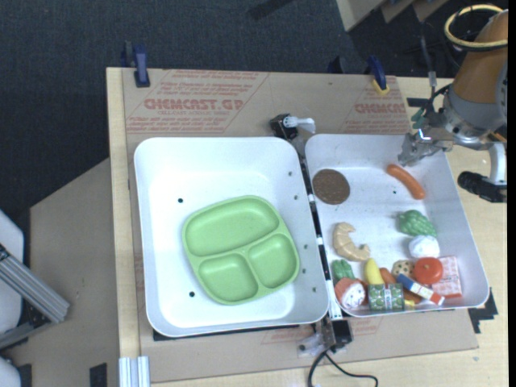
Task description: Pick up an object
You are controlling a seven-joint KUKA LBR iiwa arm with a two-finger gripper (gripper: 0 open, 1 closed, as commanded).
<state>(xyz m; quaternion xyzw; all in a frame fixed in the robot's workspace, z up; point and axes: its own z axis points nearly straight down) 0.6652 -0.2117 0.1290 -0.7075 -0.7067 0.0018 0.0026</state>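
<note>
Over right bin [472, 240], near its far edge, we see gripper [415, 150] hanging just above orange sausage [405, 181]; nothing between fingers, though we cannot tell if spread or closed. Brown disc [330, 186], croissant [349, 241] nearby. Left bin [161, 184] holds green divided tray [239, 248].

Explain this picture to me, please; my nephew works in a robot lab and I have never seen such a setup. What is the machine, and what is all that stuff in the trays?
The camera looks down at a slant on a bench with two shallow white bins. At the upper right is a robot arm, grey and orange, ending in a gripper poised just above an orange sausage-shaped toy in the right bin. That bin also holds a brown disc, a croissant, a green broccoli-like piece and a heap of small play-food items. The left bin holds a green divided plate. Nothing is visibly held by the gripper.
</note>
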